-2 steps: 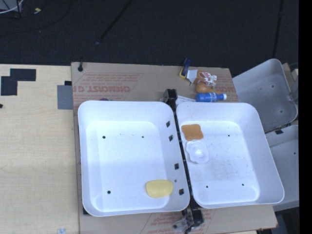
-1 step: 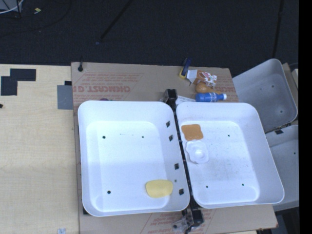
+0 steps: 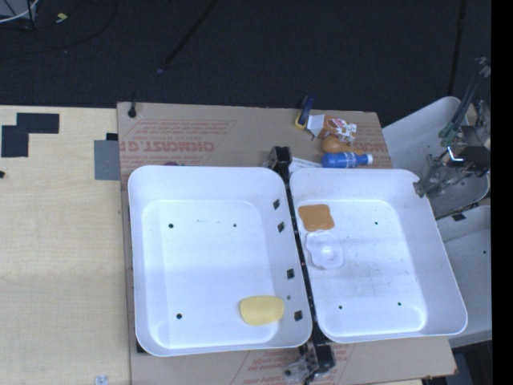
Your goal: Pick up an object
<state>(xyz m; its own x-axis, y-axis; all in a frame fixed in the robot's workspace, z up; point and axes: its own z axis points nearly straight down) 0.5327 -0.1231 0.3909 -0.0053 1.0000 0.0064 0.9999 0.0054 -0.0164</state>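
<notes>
2 shallow white bins sit side by side on a cardboard-covered bench. The left bin [image 3: 152, 215] holds 1 pale yellow object [image 3: 261, 310] near its front right corner. The right bin [image 3: 417, 239] holds 1 flat orange-brown piece [image 3: 316, 217] near its back left corner and 1 small white object [image 3: 325, 254] just in front of it. A blue bottle [image 3: 346, 160] and other small items lie on the cardboard behind the bins. The step in hand appears to be the approach: nothing is grasped yet. The gripper [image 3: 437, 179] stands at the right bin's far right edge, well apart from every object; its state cannot be told. The next move calls for travel over 1 chosen object, then descent.
</notes>
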